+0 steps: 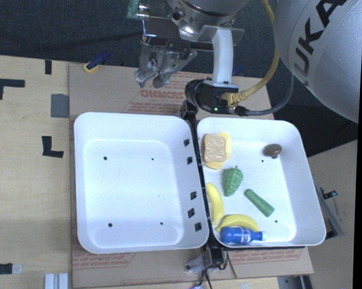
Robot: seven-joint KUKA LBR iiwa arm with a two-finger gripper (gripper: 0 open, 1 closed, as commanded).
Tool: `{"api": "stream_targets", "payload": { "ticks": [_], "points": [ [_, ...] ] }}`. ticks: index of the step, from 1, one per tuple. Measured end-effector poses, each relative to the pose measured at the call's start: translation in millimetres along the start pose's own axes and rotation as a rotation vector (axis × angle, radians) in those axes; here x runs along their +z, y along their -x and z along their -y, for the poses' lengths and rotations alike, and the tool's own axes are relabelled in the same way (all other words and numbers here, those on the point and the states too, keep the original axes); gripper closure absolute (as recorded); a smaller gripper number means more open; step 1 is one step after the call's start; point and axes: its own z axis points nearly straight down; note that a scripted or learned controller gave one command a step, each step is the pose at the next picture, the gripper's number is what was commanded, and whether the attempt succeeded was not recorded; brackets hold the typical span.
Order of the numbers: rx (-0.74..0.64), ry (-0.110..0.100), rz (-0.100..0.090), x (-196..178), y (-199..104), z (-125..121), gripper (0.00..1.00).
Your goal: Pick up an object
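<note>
The metal two-finger hand [155, 74] is hanging high above the far edge of the desk [24, 164], beyond the back rim of the left shallow white plastic bin [83, 184]. Its fingers are pointing down, close together, and nothing is showing between them; whether they are fully closed I cannot tell.

Everything worth picking is lying nearer the camera than the hand and off to its right, in the right shallow white plastic bin [299, 176]. Closest to the hand is the square tan slice of toy bread on a yellow base [215, 149], just past the divider. Nearer the camera from there are sitting the green bumpy toy grape bunch [231, 180], the green toy cucumber [259, 202], two yellow toy bananas [214, 201] against the divider and the front wall, and the blue plastic bottle [240, 236], touching the front banana. A small brown rounded toy [272, 151] is resting apart from the rest, toward the far right wall.

By my judgement the task is sitting at its opening step: no object is chosen or gripped yet. The next move calls for carrying the hand across over the right bin, spreading the fingers, and descending on one isolated piece; the cucumber or the brown toy look least crowded.
</note>
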Motion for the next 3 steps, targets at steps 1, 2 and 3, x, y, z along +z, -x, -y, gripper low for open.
{"api": "stream_targets", "payload": {
  "ticks": [1, 2, 3],
  "points": [
    [0.004, -0.002, 0.002, 2, 16, 32, 1.0],
    [0.003, -0.017, 0.01, 179, 1, 56, 1.0],
    [0.005, 0.013, -0.002, 81, 5, -41, 1.0]
  ]
}}
